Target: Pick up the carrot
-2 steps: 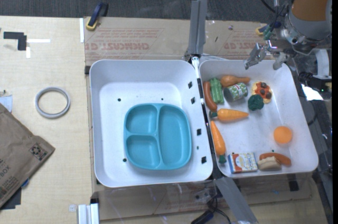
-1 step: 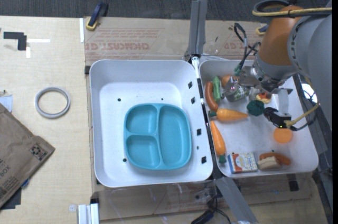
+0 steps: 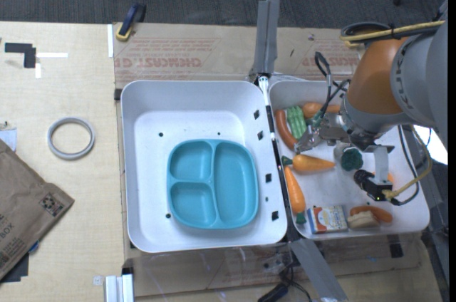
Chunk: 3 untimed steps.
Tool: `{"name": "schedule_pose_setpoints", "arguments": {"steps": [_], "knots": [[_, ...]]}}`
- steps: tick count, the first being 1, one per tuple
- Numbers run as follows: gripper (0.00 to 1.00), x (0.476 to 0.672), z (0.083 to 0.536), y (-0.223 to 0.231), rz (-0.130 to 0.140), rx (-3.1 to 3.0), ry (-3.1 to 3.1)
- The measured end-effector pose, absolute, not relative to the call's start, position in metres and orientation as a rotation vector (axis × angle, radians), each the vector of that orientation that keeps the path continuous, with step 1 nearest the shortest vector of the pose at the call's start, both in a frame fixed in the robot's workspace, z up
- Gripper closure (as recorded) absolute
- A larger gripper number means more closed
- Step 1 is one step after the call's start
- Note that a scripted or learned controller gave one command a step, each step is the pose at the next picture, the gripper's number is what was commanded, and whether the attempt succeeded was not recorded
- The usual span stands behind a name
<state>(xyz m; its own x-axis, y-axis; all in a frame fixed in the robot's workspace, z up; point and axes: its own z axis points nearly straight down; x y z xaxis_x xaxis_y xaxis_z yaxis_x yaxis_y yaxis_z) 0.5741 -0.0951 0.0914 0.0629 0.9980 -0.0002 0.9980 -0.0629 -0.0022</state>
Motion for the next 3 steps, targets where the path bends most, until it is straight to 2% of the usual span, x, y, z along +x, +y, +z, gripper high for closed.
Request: {"name": "schedule_pose_setpoints", "arguments": {"steps": [1, 2, 3], "knots": [[0.0, 0.527, 0.091, -0.096, 0.001, -1.901, -2.498], [0.0, 0.484, 0.097, -0.104, -0.016, -1.817, -2.585], [0.0, 0.487, 0.097, -0.1, -0.014, -1.581, -2.745]]}}
